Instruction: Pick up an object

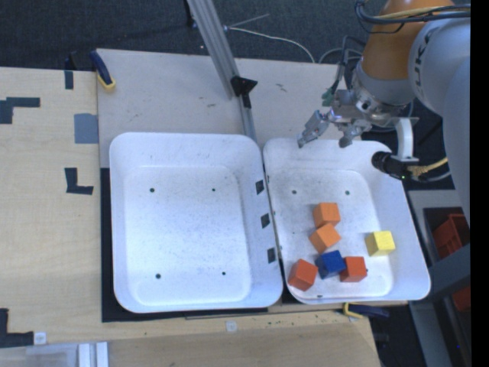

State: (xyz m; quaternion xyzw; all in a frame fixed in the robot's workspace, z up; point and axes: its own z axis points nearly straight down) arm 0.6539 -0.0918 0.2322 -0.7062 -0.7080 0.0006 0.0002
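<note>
Blocks are what we find for the picking, six small ones gathered in the right bin (397, 205), toward its near edge. We count two light orange blocks in the middle of the bin floor, one (326, 213) just behind the other (325, 238), the pair almost touching. Along the near edge we see a red-orange block (302, 274) toward the bin's near left corner, a blue block (331, 263) just beside it, and a red block (354, 269) touching the blue one on its right. A yellow block (380, 241) sits a little apart from these, closer to the bin's right wall. The left bin (122, 205) lies alongside, its rim meeting the right bin's rim down the middle of the bench (168, 98). The gripper (330, 132) hangs over the far edge of the right bin, near its far left corner, well apart from all the blocks. We see its two fingers spread apart with a clear gap between them and nothing held there. Above it the grey arm (451, 60) with its orange band (397, 29) comes in from the right. A slanted metal rail (218, 40) crosses the far side of the bench and ends at the seam between the bins.
</note>
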